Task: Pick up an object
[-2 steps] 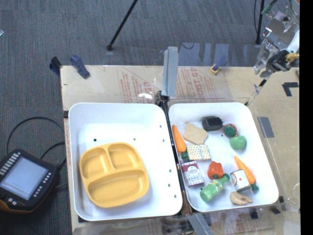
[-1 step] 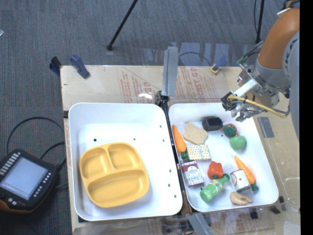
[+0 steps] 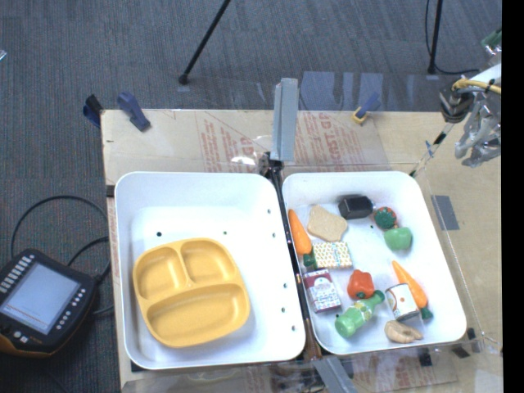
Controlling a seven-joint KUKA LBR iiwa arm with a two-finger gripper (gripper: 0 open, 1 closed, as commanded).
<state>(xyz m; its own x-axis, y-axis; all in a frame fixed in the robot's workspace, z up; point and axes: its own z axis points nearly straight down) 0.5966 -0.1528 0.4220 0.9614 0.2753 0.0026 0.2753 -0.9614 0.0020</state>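
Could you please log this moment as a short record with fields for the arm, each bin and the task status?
arm: gripper hangs at the upper right, outside both bins, above the bench
left bin: one yellow divided tray
right bin: toy foods, among them a carrot, bread slice, black block, green bottle and small can
task status: nothing picked up yet
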